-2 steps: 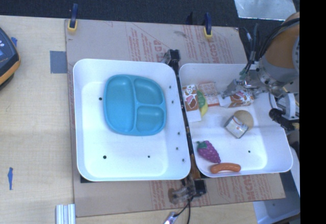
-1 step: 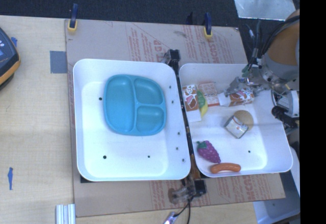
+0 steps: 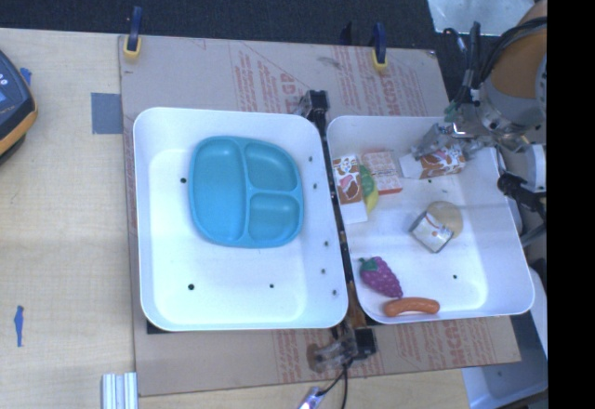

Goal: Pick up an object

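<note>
Fingers unreadable, can't tell if spread or closed. Gripper point(image 3: 455, 132) hangs at the far side of the right bin point(image 3: 507, 291), over a brown snack packet point(image 3: 437, 161). Likely the grasp step; next calls for a firm pinch, then a lift.

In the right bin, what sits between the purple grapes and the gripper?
In the camera view, a small tin lies between the grapes and the gripper; the rest is bare bin floor.

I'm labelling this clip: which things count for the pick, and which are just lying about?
For the pick:
gripper
snack packet under it
right bin

Lying about:
blue divided plate
left bin
purple grapes
sausage
tin can
</note>
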`<state>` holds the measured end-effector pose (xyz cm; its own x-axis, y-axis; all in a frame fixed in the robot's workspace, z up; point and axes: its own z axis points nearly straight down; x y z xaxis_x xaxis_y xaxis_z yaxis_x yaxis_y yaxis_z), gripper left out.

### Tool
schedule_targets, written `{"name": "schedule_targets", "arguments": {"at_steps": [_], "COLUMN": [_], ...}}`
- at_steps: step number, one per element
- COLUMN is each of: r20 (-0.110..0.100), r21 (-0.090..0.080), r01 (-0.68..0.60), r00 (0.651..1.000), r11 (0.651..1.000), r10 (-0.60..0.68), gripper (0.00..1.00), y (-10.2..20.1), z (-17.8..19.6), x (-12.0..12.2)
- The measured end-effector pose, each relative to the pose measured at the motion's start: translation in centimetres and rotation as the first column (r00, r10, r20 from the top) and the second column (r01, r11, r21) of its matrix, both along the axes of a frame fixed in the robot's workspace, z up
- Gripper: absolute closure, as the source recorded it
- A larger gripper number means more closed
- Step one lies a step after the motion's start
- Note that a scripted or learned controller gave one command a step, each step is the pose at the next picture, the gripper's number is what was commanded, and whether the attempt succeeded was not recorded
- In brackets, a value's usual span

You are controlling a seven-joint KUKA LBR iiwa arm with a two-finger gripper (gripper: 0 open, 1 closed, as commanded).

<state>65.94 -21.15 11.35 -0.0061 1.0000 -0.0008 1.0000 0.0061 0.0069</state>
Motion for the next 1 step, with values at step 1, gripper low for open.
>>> {"name": "schedule_targets", "arguments": {"at_steps": [1], "r20": [0.003], "r21": [-0.007], "r01": [0.002], "r00": [1.0], "r11": [1.0], "r10": [-0.002], "gripper": [1.0], "y": [3.46], "z": [0.9], "x": [-0.04]}}
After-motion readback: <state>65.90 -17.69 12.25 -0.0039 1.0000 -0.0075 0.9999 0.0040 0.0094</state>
